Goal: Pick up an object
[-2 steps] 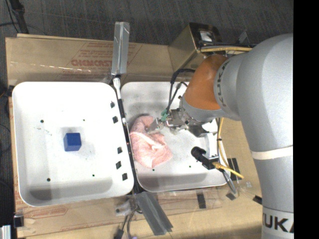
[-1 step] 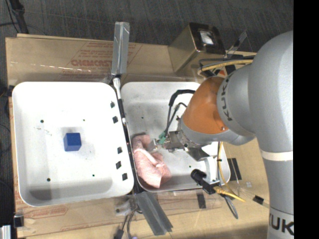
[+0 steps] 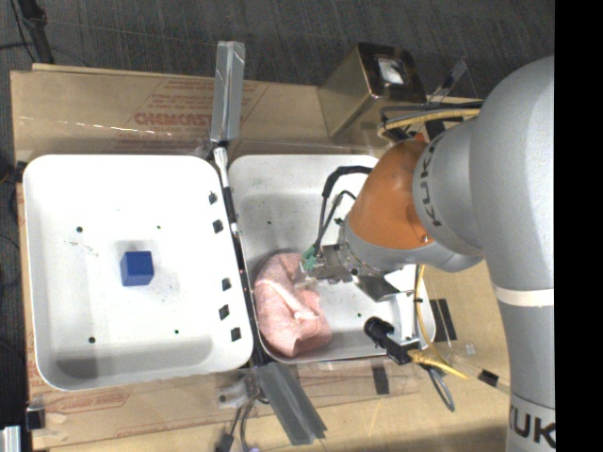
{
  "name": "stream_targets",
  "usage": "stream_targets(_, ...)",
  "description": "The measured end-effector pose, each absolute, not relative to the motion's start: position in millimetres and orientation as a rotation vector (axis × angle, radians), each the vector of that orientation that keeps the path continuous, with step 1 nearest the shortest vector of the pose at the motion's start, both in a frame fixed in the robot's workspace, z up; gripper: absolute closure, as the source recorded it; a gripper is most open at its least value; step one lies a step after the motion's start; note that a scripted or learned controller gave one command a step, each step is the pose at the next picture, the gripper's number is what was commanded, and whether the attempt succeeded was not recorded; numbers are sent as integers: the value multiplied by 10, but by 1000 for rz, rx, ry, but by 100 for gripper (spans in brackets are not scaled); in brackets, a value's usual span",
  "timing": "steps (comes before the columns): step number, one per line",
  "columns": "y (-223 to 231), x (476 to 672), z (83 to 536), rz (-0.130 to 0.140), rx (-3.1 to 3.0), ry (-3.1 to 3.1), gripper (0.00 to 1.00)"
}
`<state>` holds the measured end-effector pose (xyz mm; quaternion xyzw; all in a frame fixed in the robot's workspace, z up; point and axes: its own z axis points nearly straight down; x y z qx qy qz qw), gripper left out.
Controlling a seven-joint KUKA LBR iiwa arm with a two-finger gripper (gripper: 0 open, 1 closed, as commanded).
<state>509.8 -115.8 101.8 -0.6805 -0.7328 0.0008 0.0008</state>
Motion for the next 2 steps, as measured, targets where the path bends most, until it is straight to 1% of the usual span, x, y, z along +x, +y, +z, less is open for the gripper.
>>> stream_targets(1,-1163,5097,1020,3,-2138,-2301,0)
stream_targets(2,-984,5274,920,3,-2084,-2353,0)
